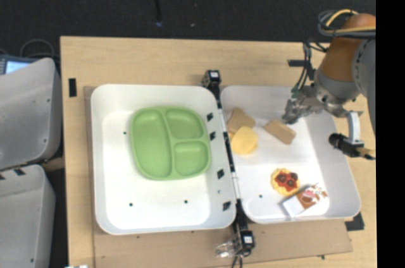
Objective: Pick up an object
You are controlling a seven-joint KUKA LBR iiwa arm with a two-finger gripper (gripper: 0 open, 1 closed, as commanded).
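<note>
In the right bin (pixel 335 194) lie a tan block (pixel 280 131), a tan bread-like piece (pixel 238 118), a round yellow piece (pixel 244 141), a small pizza-like toy (pixel 285 180) and a white and red piece (pixel 305 198). My gripper (pixel 292 113) reaches in from the right and hangs low over the bin's back part, just above and right of the tan block. Nothing shows between its tips.
The left bin (pixel 114 197) holds a green divided plate (pixel 170 142). A black-clipped divider (pixel 223 153) runs between the two bins. The wooden bench (pixel 76 58) surrounds them, and grey covers (pixel 25 115) stand at the far left.
</note>
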